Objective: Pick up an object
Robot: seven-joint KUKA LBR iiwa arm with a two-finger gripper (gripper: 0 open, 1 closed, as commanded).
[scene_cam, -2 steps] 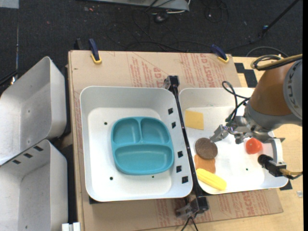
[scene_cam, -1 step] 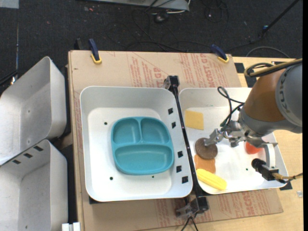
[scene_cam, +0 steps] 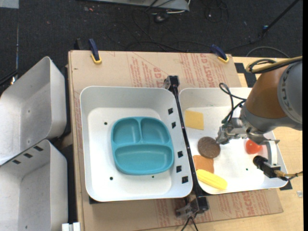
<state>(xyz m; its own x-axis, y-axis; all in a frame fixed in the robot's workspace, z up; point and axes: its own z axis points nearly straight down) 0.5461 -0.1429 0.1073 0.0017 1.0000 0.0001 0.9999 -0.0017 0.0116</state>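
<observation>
1. The right bin holds the candidates: a yellow square slice near its far-left area, a brown round disc in the middle, an orange piece and a yellow banana-like piece by the near-left corner, and a red piece toward the right wall.
2. The left bin carries a teal divided plate.
3. The gripper sits low, just beside the brown disc on its right edge. I cannot tell its state.
4. Judgement: the step in hand looks like the approach or descent onto the brown disc; nothing appears lifted.
5. The next move likely calls for centring over the disc, closing on it, then raising it off the bin floor.
</observation>
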